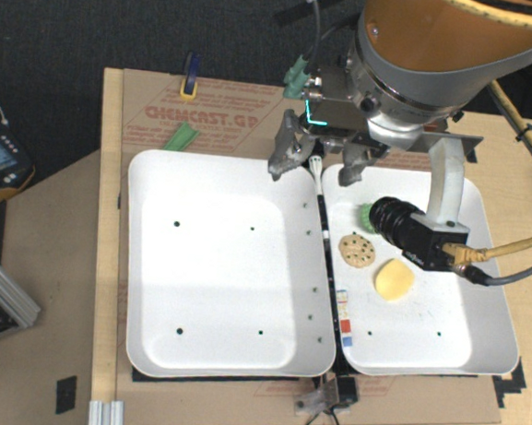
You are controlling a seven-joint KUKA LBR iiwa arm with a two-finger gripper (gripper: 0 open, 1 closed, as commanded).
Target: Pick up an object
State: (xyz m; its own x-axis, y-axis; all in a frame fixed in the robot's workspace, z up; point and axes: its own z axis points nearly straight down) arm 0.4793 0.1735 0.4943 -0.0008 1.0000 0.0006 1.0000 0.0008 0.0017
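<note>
Here, the shallow white left bin (215, 267) is lying beside the shallow white right bin (439, 347). The grey two-finger gripper (318, 165) is hovering over their shared rim — fingers spread, gripping nothing. Rightward, a round speckled tan cookie (357, 250) is sitting near a pale yellow rounded lump (394, 280).
</note>
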